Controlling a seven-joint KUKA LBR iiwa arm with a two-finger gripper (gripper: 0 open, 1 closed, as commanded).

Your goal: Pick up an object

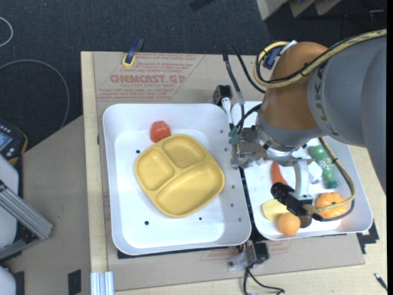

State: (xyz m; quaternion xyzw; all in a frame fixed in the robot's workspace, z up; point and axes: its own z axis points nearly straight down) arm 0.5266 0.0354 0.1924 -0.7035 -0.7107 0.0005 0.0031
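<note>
Arm (350,85): reaches in from the right, its orange-banded wrist hanging over the near-left part of the right bin (322,228).
Gripper (242,152): down low, right at the seam where the two bins meet, just off the plate's right edge.
Gripper state: can't tell from up here whether it's spread or pressed together; the wrist covers it, and nothing shows in its grasp.
Left bin (113,165): two things in here, a plate and a tomato.
Plate (179,174): yellow, three compartments, lying flat in the middle of the left bin and turned at an angle.
Tomato (160,129): small and red, at the plate's far-left rim, touching or very nearly so.
Right bin, far side: a green piece (323,160) lies near the right wall, partly under the arm.
Right bin, centre: a red-orange sliver (277,174) peeks out just below the wrist.
Right bin, near side: a pale yellow chunk (271,209) with an orange ball (288,225) just beside it, close to the front wall.
Right bin, right side: another orange fruit (331,203), well apart from the gripper.
Bench (153,72): brown board with red lettering beyond the left bin.
</note>
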